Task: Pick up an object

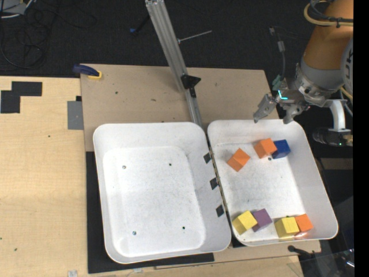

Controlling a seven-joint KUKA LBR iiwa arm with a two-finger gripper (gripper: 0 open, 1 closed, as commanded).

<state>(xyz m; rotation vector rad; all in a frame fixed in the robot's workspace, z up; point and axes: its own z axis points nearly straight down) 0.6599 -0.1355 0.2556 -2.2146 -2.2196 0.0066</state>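
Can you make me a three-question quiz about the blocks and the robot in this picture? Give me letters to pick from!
1. Where are the blocks? A) left bin B) right bin C) on the bench
2. How many orange blocks? A) one B) three C) five
3. What is the gripper doing? A) holding a block B) holding nothing above the bin's far edge C) resting in the left bin

Answers: 1 B, all lie in the right bin. 2 B, three orange blocks. 3 B, the gripper has nothing between its fingers.
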